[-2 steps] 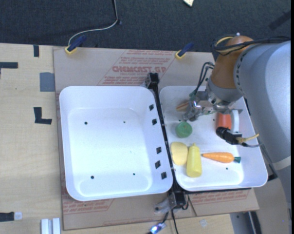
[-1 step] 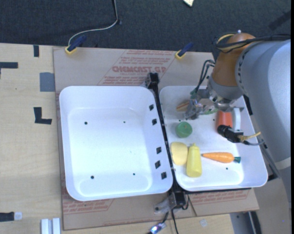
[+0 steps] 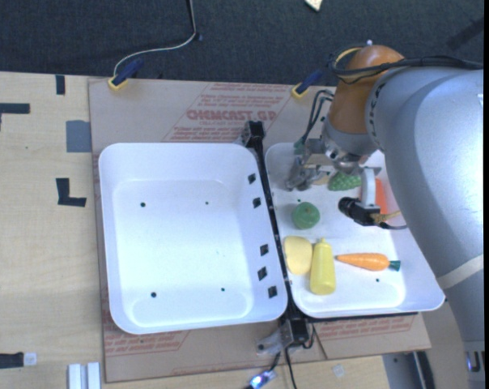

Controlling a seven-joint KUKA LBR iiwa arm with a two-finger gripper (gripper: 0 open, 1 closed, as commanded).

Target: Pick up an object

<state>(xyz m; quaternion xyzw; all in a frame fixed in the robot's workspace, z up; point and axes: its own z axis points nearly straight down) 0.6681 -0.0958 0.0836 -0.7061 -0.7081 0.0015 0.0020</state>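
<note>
In the right bin [image 3: 414,298] lie a green ball [image 3: 307,215], a pale yellow lump [image 3: 298,254], a yellow bottle [image 3: 322,268] and an orange carrot [image 3: 363,260] — all toward its near edge. The gripper [image 3: 303,175] hangs low by the bin's far left corner, above the ball; I cannot tell how its fingers stand. The left bin [image 3: 119,168] sits beside it on the tabletop [image 3: 34,217].

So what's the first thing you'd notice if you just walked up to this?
The big grey arm with its orange band, reaching over the right bin. Its gripper hangs near that bin's far left corner. Below it lie a green ball, a yellow bottle and a toy carrot.
</note>
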